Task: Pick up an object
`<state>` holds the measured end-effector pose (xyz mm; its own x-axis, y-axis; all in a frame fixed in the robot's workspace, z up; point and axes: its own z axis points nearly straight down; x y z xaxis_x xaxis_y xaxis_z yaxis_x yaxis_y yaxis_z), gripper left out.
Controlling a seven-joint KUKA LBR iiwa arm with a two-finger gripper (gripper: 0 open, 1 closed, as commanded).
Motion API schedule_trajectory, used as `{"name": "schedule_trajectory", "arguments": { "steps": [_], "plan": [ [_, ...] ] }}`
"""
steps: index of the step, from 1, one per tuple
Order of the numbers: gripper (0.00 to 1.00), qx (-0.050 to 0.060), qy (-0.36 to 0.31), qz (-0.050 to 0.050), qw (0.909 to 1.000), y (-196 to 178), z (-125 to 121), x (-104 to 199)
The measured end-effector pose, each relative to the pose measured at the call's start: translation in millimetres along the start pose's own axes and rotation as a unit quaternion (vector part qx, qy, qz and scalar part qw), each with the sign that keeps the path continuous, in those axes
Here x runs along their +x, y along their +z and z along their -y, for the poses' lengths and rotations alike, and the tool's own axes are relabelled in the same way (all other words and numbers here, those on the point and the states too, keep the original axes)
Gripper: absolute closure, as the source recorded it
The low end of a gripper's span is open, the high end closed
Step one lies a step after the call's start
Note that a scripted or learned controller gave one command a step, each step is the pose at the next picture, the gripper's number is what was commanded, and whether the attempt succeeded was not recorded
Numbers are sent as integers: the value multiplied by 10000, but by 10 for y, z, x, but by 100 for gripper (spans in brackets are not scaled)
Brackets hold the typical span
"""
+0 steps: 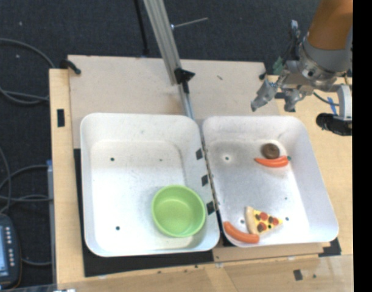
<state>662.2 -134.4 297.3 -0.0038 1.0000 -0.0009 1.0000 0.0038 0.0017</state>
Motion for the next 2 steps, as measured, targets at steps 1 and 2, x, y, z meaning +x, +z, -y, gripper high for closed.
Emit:
{"name": "schedule_trajectory", "arguments": {
  "steps": [1, 2],
  "plan": [
    [0, 2, -1, 5, 10000, 0, 1, -4],
    [0, 24, 8, 10, 10000, 440, 30, 34]
  ]
}}
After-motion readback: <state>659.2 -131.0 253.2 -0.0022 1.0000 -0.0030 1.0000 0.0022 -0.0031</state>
